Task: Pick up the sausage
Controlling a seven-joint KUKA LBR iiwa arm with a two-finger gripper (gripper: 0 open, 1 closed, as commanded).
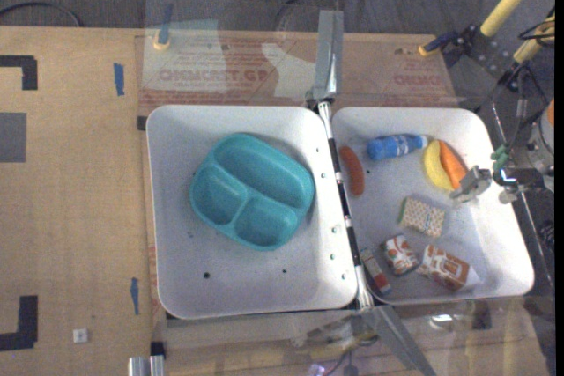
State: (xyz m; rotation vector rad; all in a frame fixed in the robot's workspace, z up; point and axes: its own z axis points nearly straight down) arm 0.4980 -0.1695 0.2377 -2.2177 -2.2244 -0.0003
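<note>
Hand (483,182) at right bin's far edge, finger state unclear; should cross left past the orange carrot (452,164), then straddle the reddish-brown sausage (352,169) crosswise.

Feed check: bright, even overhead light, soft focus throughout.

I read both white bins (176,277) near overexposed, so their rims wash out. Shadows are faint; the teal tray (254,189) throws only a thin one. Glare streaks the clear sheet (220,70) up top. I see slight blur at the gripper (480,182) and right-edge clutter.
</note>
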